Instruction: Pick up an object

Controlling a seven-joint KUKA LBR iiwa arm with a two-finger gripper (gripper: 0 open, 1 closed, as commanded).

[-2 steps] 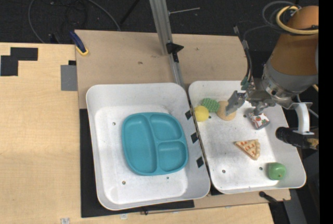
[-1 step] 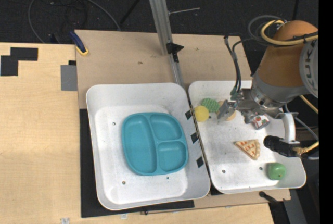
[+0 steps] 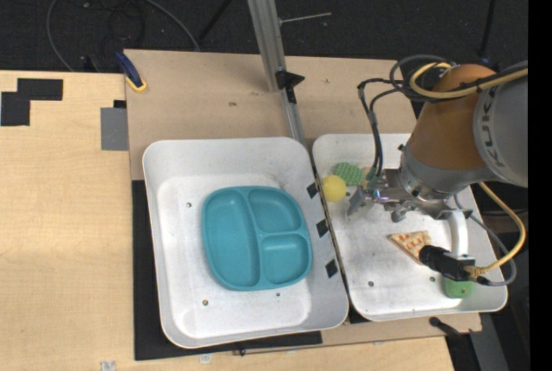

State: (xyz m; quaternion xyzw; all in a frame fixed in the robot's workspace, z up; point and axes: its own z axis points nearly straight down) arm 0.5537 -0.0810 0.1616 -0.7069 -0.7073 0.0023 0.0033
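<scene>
in the right bin (image 3: 379, 296), against its left wall near the far end, sits a yellow ball (image 3: 333, 186). a green ribbed piece (image 3: 347, 172) lies just behind the ball, touching or nearly touching it. the gripper (image 3: 371, 198) hangs low over the bin floor just right of the ball. nothing is seen held in it, and i cannot tell from this angle whether it is open or closed. the grey arm (image 3: 504, 132) with its orange band (image 3: 448, 123) comes in from the right above it. an orange wedge-shaped slice (image 3: 409, 242) lies flat on the bin floor nearer the front, apart from the ball. a small green object (image 3: 457, 288) sits at the front right corner, partly hidden. the left bin (image 3: 172, 274) holds a teal divided plate (image 3: 256, 235), flat and roughly centred. both bins rest on the wooden bench (image 3: 207, 93). an upright aluminium post (image 3: 263, 24) stands behind them.
</scene>
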